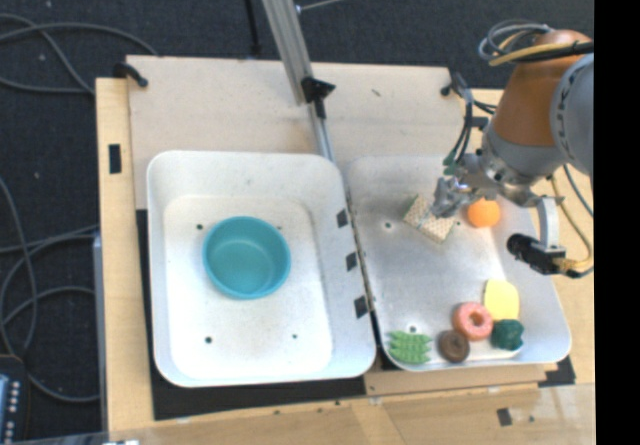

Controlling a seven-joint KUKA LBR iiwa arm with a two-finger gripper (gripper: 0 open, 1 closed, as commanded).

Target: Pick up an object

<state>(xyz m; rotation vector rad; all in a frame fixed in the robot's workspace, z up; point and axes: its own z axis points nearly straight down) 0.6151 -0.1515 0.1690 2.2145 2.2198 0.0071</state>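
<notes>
the pincer point(447, 195) hangs low over the upper part of the right bin point(400, 283), directly above a tan waffle-like piece point(430, 223) that lies tilted on the bin floor; whether its jaws are spread or pressed together cannot be told from this slant. the position suggests the waffle-like piece is the intended pick, since it lies apart from the other items and offers free edges. an orange ball point(483, 213) rests just beside the pincer on its right, near enough that a descent could nudge it. the remaining items are gathered along the lower rim of the right bin, probably because the floor slopes or earlier handling left them there: a green leafy piece point(408, 345), a brown ring point(454, 346), a pink doughnut point(472, 319), a yellow block point(501, 297) and a dark green lump point(508, 335), several touching. the left bin point(180, 333) holds a teal bowl point(247, 256), upright and well apart from the walls. both bins sit side by side on the tabletop point(220, 103).
</notes>
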